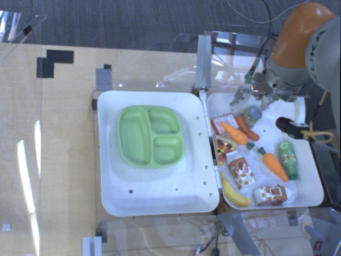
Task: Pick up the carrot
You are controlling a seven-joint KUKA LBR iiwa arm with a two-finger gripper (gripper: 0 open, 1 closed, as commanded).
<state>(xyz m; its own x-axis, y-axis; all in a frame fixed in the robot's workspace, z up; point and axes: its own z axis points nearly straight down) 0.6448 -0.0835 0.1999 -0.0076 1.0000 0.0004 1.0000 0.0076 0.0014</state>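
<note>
The carrot [274, 166], orange with a small green top, lies in the right bin [314, 193] toward its right side, pointing down-right. My gripper [251, 100] hangs over the bin's far end, above and to the left of the carrot and well apart from it. Its fingers [238, 97] are spread open with nothing between them. A small grey can [253, 113] sits just below the fingertips.
Around the carrot lie a green bottle [287, 159], a brown-and-white carton [241, 173], another carton [272, 194], a banana [235, 192], a pizza slice [226, 146], a sausage [248, 128] and an orange wedge [235, 134]. The left bin [160, 196] holds a green divided plate [151, 136].
</note>
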